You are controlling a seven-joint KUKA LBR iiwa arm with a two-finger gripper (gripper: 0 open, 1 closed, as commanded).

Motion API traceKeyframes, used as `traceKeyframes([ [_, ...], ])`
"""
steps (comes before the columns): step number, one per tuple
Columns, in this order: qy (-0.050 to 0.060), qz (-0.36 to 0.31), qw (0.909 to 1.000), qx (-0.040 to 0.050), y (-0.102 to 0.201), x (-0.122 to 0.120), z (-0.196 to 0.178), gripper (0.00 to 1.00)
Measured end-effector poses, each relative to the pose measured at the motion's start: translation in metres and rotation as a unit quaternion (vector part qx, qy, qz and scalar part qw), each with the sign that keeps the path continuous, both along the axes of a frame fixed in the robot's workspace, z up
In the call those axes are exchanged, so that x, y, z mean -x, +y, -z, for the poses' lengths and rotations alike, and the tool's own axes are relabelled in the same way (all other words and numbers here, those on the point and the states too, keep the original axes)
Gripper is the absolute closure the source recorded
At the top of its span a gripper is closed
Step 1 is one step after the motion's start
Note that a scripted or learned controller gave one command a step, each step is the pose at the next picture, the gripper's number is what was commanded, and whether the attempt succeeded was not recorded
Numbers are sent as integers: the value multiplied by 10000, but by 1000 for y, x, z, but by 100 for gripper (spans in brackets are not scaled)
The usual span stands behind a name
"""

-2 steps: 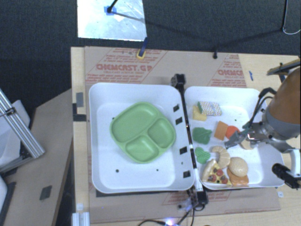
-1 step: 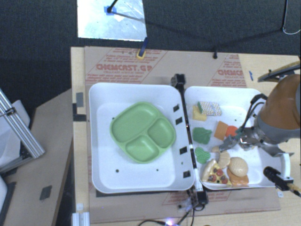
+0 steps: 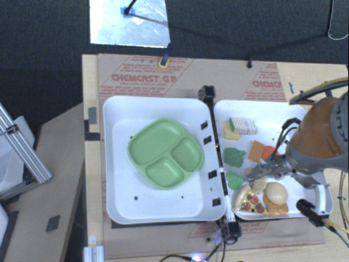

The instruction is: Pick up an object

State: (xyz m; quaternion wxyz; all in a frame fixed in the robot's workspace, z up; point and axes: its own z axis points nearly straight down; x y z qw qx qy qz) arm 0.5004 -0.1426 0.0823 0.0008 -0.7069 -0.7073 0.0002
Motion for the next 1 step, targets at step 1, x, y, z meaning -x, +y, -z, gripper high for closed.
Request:
traceKeyframes([
  [1, -24, 0, 10000, 8, -1, -1, -13, 100],
])
